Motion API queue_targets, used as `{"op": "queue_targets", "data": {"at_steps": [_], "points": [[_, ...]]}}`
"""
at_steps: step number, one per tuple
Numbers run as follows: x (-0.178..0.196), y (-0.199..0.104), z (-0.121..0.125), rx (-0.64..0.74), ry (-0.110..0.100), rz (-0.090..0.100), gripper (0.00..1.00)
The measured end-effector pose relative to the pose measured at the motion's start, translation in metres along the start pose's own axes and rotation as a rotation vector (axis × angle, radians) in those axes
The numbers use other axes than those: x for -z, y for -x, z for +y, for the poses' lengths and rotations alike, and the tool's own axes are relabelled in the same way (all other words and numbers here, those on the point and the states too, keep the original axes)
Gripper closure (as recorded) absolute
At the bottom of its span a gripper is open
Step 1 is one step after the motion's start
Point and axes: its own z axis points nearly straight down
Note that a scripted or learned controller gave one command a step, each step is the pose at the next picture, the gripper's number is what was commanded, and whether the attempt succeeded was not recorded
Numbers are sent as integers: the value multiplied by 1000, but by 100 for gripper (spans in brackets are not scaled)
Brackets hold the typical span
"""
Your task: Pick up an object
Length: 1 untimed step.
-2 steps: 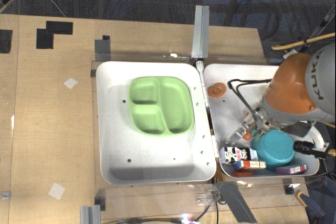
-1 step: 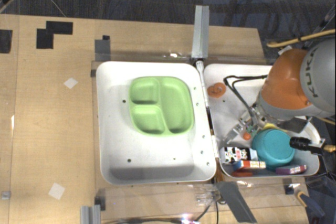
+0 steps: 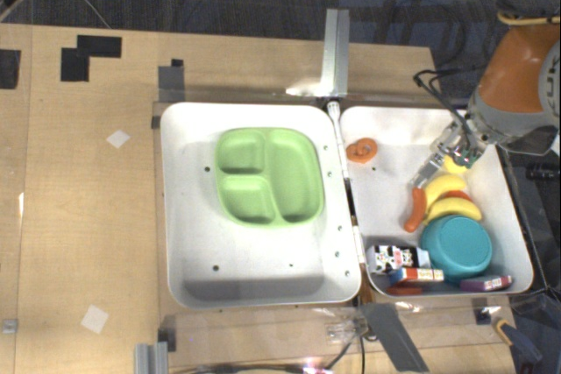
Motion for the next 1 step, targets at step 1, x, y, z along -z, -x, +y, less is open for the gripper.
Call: {"op": "queue_targets", "data": {"at_steps": [1], "points": [[-41, -80, 0, 10, 2, 2, 0]]}}
